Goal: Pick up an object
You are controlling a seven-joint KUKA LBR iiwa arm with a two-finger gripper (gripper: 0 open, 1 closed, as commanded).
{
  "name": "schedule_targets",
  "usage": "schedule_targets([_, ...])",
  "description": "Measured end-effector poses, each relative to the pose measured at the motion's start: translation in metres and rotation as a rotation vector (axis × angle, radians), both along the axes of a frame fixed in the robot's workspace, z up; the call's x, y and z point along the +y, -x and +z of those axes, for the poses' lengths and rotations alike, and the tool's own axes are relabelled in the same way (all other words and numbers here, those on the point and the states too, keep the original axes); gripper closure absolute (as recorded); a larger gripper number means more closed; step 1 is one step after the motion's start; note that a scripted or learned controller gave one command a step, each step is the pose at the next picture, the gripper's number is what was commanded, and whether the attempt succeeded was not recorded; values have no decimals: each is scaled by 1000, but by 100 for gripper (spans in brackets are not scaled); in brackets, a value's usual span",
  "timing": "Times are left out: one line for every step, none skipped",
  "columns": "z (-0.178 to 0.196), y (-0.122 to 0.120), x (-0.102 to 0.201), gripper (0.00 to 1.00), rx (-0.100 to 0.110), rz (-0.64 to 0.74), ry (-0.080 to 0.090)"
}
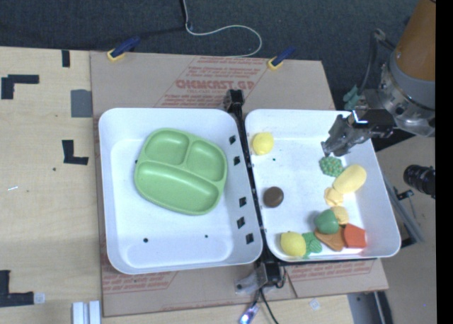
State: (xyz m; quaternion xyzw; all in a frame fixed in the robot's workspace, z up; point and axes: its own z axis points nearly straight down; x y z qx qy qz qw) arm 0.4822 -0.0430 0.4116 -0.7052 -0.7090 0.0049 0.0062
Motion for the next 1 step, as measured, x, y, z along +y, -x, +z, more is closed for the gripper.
schedule_targets([103, -2, 13, 100, -26, -2, 2])
